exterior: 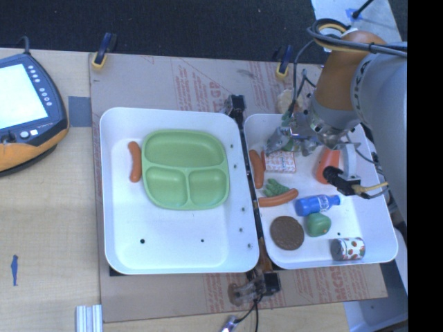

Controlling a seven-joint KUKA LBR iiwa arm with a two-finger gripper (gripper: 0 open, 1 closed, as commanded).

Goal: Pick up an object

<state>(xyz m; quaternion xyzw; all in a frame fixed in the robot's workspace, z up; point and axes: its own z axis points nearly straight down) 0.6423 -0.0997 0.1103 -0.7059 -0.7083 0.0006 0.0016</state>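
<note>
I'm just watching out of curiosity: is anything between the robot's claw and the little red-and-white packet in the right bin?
Nothing visible. The gripper hangs just above and left of the red-and-white flat packet, with bare white bin floor between them. An orange sausage lies beside the packet, not in the way.

Bright, even light falls from above. The white bins (111, 185) left of the gripper (294, 138) glare almost to blankness. Shadows are soft and short, darkest just under the gripper. Focus is slightly soft throughout, with small objects nearby blurring.
</note>
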